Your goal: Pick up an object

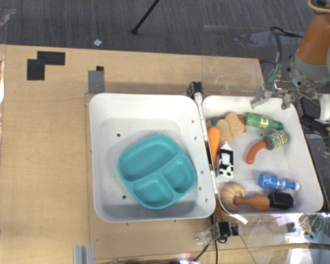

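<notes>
My gripper hangs over the far rim of the right bin, open, with nothing between its fingers. Just in front of it lies a green bottle. Further into the bin are a tan bread slice, an orange carrot, a curved orange-red sausage with a grey-green piece at its far end, a black-and-white cow toy, a blue bottle, a beige bulb, a brown sausage and a black block.
The left bin holds a teal divided plate. A black-tipped rod lies along the wall between the two bins. Cables and clips sit at the bench's front edge. The wooden bench stretches out to the left.
</notes>
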{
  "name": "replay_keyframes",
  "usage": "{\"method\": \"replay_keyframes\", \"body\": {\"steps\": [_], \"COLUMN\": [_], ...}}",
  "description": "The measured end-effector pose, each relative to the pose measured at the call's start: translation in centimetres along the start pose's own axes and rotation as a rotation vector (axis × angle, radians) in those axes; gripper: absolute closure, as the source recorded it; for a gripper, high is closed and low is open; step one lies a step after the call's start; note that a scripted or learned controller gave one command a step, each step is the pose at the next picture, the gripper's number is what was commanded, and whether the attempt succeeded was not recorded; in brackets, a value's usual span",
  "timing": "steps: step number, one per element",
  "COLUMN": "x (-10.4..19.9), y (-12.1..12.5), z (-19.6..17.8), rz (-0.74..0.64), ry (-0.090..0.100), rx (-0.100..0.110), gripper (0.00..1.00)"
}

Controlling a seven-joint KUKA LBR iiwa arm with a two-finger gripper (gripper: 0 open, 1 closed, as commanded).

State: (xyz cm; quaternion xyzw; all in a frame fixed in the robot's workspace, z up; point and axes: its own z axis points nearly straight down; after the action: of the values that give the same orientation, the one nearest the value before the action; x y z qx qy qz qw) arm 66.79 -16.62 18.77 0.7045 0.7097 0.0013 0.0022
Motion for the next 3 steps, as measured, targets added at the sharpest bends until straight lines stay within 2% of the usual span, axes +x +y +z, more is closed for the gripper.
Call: {"method": "replay_keyframes", "body": {"steps": [1, 2, 3], "x": [6.7, 5.5, 5.8], "y": [-0.9, -5.6, -5.3], "z": [7.6, 10.0, 8.7], "rz": [-0.028, -0.089, -0.094], "ry": [-0.006, 0.000, 0.000], "rx": [-0.019, -0.002, -0.010], "gripper": [0.00, 0.00, 1.00]}}
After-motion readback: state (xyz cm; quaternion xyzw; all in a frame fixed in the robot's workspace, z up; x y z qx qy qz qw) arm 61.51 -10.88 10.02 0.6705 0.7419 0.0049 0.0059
